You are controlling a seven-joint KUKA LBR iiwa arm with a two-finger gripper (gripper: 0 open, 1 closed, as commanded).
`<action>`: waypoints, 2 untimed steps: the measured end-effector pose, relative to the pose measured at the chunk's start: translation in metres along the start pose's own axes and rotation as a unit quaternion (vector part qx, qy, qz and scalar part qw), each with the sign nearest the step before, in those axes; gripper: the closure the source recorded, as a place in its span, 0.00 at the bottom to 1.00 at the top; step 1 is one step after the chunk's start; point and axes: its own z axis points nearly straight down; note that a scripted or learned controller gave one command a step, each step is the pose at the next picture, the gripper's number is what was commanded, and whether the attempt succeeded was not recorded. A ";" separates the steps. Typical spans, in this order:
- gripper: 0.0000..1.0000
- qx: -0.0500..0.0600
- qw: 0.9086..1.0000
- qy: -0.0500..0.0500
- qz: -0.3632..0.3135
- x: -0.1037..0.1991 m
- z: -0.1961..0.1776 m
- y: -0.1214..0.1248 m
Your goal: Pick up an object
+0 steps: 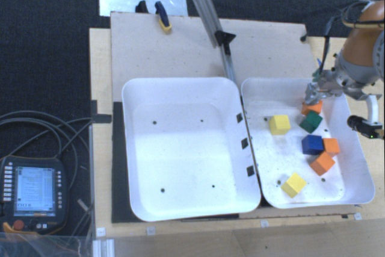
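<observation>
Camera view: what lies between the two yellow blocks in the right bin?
Nothing. In the camera view the stretch of bin floor between the upper yellow block and the lower yellow block is bare.

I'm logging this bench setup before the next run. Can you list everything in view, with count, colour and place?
Bins: 2, white; left bin, right bin.
Yellow blocks: 2, right bin;.
Orange blocks: 3, right bin; under the gripper.
Green block: 1, right bin.
Blue block: 1, right bin.
Teach pendant: 1, dark, lower left.
Arm: 1, grey and orange, right.
Gripper: 1, over the right bin's far side.
</observation>
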 end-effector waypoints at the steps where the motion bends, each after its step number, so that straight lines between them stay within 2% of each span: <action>1: 1.00 0.006 1.000 0.004 0.002 -0.008 -0.063 0.006; 2: 1.00 0.006 1.000 0.004 0.001 -0.002 -0.114 0.016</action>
